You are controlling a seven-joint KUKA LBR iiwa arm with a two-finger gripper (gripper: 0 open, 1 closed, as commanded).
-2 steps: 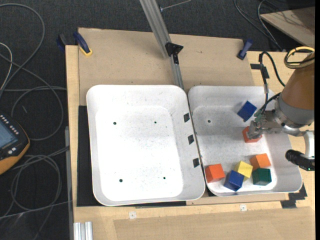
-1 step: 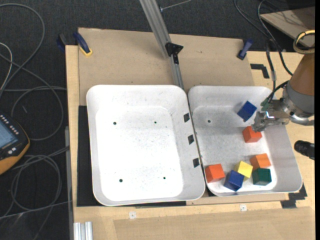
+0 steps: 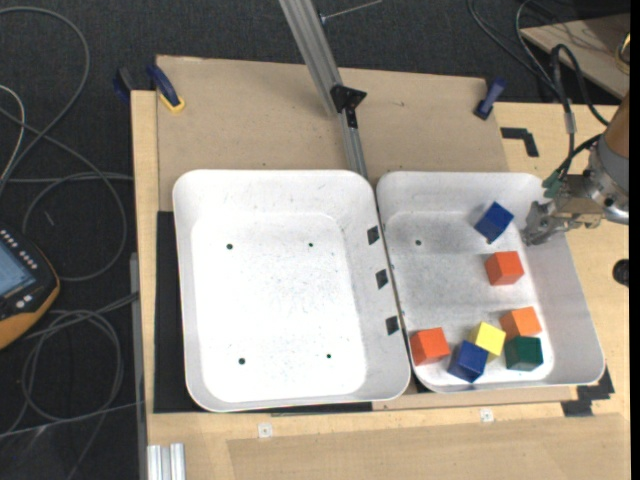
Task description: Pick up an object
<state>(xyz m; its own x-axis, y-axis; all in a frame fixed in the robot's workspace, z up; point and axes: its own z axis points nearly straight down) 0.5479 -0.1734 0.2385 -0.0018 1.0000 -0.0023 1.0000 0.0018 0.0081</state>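
The right bin [image 3: 440, 182] holds several small cubes. A blue cube [image 3: 493, 221] lies tilted near its far right side, with an orange-red cube [image 3: 504, 267] just in front of it. Along the near wall sit an orange cube [image 3: 430, 344], a second blue cube [image 3: 467, 360], a yellow cube [image 3: 490, 338], another orange cube [image 3: 520, 321] and a green cube [image 3: 523, 352]. My gripper [image 3: 541, 224] hangs over the bin's right rim, just right of the tilted blue cube. Nothing can be seen held in it.
The left bin [image 3: 200, 193] sits beside the right one on the wooden bench. A slanted metal pole [image 3: 318, 63] rises behind the bins. Blue clamps [image 3: 166, 90] grip the board's far corners. Cables and a handheld device [image 3: 18, 286] lie on the floor at left.
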